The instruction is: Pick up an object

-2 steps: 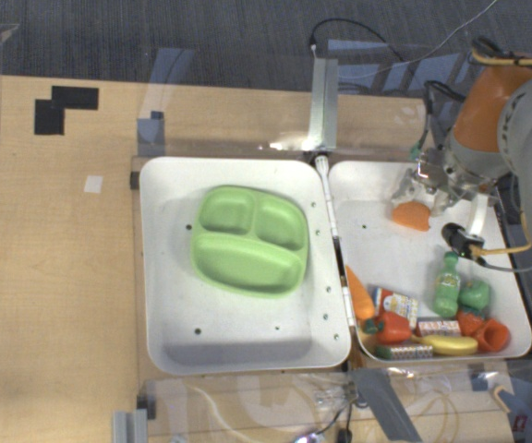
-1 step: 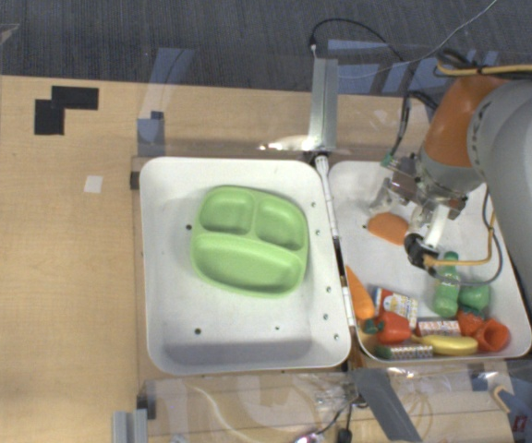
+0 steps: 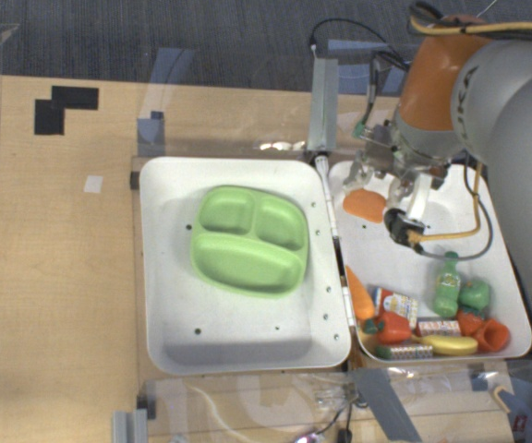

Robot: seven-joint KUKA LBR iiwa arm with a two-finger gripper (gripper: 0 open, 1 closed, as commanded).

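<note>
My gripper (image 3: 388, 175) hangs over the far left part of the right bin (image 3: 515, 340), below the arm's orange band. A flat orange piece (image 3: 366, 204) lies just beside and below it, at the bin's left wall. The wrist hides whether the two touch. Toy food is heaped along the bin's near side: an orange carrot (image 3: 358, 293), a green bottle (image 3: 447, 284), a green pepper (image 3: 477, 295), a yellow banana (image 3: 449, 344), an orange cup (image 3: 494, 336) and small red pieces (image 3: 393, 326).
The left bin (image 3: 169, 340) holds a green divided plate (image 3: 247, 240) in its middle. A grey post (image 3: 323, 100) stands behind the gap between the bins. A yellow cable (image 3: 451, 235) loops from the wrist over the right bin.
</note>
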